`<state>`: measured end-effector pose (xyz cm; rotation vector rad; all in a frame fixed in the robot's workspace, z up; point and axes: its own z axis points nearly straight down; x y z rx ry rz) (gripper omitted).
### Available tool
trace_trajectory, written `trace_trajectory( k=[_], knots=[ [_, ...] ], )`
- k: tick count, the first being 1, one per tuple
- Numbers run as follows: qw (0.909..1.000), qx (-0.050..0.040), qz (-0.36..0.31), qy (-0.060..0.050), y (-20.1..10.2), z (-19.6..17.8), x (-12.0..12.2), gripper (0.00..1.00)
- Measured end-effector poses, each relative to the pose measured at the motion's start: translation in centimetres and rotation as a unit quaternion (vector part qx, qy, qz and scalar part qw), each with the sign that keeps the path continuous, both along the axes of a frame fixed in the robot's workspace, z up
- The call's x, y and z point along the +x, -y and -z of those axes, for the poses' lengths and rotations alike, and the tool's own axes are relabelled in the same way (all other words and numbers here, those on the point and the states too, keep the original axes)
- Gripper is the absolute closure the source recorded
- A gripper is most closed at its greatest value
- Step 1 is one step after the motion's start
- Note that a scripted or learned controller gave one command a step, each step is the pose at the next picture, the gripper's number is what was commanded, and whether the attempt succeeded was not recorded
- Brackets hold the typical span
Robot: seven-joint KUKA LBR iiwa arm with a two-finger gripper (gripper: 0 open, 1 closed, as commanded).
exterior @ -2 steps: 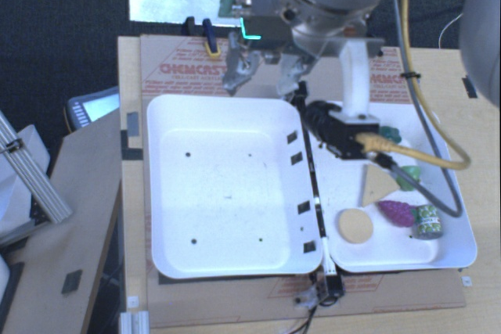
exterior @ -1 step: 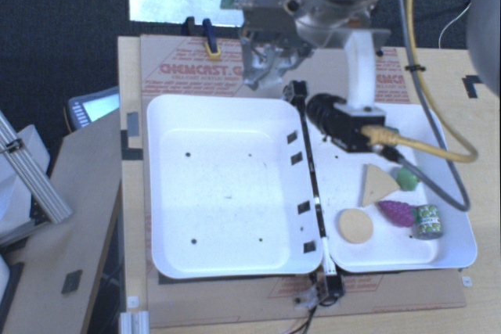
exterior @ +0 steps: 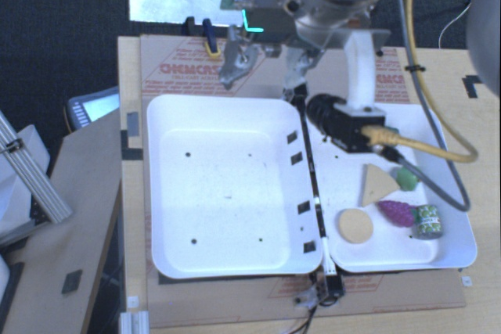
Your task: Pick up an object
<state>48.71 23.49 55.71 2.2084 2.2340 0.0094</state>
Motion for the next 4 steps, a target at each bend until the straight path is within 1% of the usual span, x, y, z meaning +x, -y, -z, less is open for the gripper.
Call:
trace_trajectory(
  k=[1,2,3,4],
  knots=[
    [1.0000,0.0008,-0.001,0.001,0.0,-1.1,0.0,1.00],
    [1.0000,0.0006,-0.002,0.001,0.0,-1.1,0.0,0.00],
    [1.0000,0.0013,-0.003,0.002,0.0,-2.2,0.0,1.00],
    [1.0000,0.0012,-0.003,0.002,0.0,-2.2,0.0,0.00]
  ],
)
